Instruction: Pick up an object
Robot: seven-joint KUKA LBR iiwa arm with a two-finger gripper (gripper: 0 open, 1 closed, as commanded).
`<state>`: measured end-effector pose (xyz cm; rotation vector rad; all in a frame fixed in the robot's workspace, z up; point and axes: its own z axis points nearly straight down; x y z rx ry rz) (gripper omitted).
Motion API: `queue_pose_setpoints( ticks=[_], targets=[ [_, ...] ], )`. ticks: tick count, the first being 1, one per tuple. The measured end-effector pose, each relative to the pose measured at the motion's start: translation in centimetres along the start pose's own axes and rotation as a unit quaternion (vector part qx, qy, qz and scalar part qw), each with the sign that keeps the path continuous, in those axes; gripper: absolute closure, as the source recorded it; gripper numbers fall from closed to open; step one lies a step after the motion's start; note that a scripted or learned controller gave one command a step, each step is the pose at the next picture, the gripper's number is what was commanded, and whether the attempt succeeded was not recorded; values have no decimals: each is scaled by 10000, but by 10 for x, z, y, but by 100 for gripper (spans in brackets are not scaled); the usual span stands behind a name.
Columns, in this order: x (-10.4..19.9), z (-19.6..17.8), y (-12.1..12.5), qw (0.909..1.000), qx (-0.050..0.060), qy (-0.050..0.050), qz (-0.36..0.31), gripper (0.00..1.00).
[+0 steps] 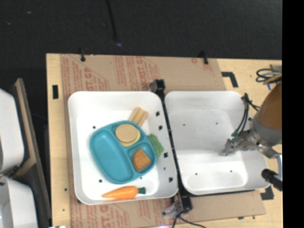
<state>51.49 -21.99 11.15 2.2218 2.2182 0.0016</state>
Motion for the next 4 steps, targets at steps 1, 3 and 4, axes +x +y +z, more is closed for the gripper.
queue_pose_setpoints(
  ticks=[1, 3, 4],
  targets=[
    [-2, -63, 1, 10000, -21, -7, -7, 100],
    [-3, -123, 8, 10000, -1, 0, -9, 100],
    [50, -115, 22, 10000, 7, 6, -29, 100]
  ],
)
